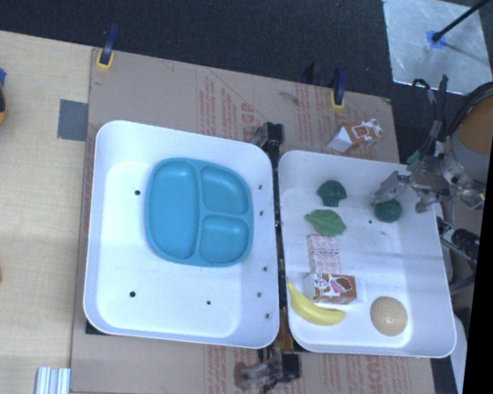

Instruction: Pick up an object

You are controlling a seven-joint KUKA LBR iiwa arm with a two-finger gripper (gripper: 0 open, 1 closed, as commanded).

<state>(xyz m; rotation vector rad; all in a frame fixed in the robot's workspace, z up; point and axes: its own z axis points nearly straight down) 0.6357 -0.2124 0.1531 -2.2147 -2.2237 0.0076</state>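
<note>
The claw (398, 194) hangs over the right bin's (423, 285) 1 o'clock corner with its fingers spread wide, and a small, round, dark green lump (388, 211) sits on the bin floor just beneath them, ungripped. A banana (313, 309) lies at 7 o'clock.

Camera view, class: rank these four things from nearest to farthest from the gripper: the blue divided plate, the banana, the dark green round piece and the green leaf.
Measured from the gripper at the right bin's far right:
1. Dark green round piece, just beside it.
2. Green leaf, mid right bin.
3. Banana, right bin's near left corner.
4. Blue divided plate, in the left bin.
</note>
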